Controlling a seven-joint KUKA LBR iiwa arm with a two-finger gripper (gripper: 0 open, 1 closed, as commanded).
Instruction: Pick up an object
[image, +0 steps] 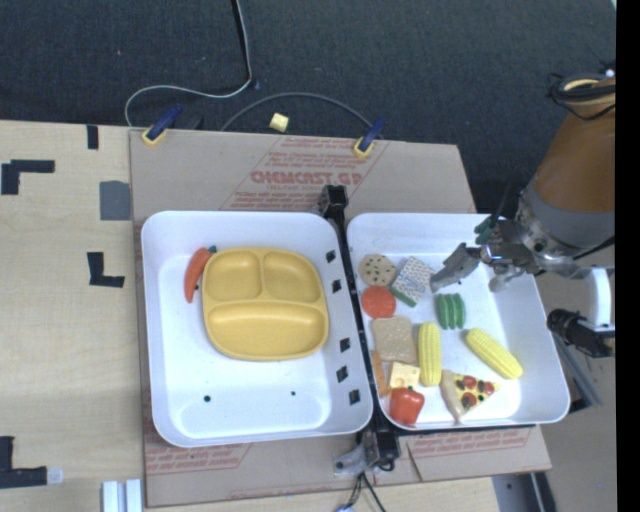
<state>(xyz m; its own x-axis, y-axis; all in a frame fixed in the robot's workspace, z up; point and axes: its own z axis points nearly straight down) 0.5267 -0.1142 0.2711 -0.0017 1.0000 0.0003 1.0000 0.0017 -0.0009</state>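
currently the arm enters from the right of the frame, its orange band high at the upper right, and its jaws hang over the upper part of the right bin. 2 fingers show as splayed apart, one reaching left toward the middle of the bin and the other pointing down near the right wall, with nothing between them, so the jaws are released.

the right bin holds the food toys. a green pickle-like piece lies just below the left finger, apart from it. at the upper left of this bin sit a round cookie and a pale wrapped piece beside it, with a red tomato slice just under them. lower down are a slice of bread, a cheese wedge and a red pepper near the bottom edge. 2 yellow corn cobs show: one upright cob beside the bread, and one slanted cob toward the right. a pizza slice lies at the lower right.

the left bin carries a yellow divided plate with 3 compartments, and a carrot rests just beside the plate's left edge.

both bins sit on a cardboard sheet on the surface.
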